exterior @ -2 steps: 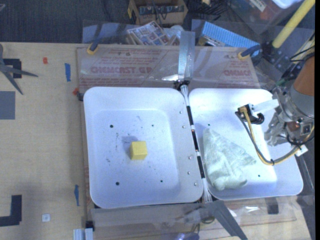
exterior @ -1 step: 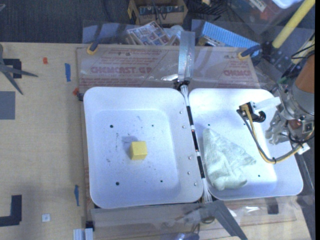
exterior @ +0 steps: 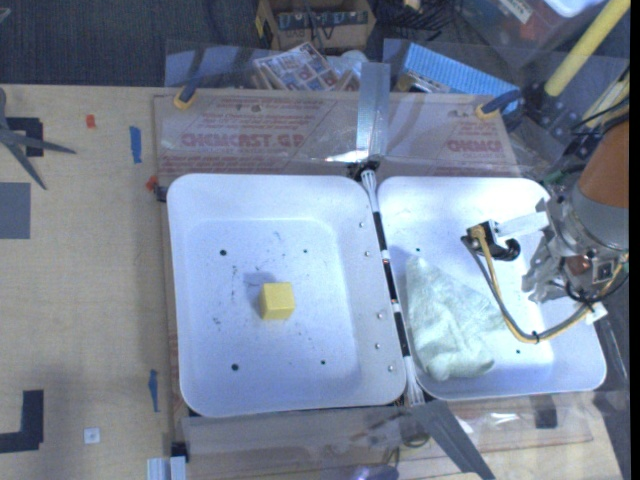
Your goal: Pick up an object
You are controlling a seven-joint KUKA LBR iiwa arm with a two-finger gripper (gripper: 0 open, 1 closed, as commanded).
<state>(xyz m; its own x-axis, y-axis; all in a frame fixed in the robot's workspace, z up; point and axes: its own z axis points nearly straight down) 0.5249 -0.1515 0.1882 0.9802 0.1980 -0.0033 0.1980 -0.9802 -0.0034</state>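
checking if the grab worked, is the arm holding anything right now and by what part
Cannot be told. The gripper hangs over the right bin, beside the white cloth, and nothing is visibly in it. The yellow block lies in the left bin.

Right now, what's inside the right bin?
In the right bin: a crumpled white cloth, with the arm's hand above the far right side. Anything under the cloth is hidden.

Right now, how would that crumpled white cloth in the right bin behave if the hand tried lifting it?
The white cloth lies in soft folds, so it would probably sag and drape rather than hold shape. It looks light, and a pinch might lift just one layer.
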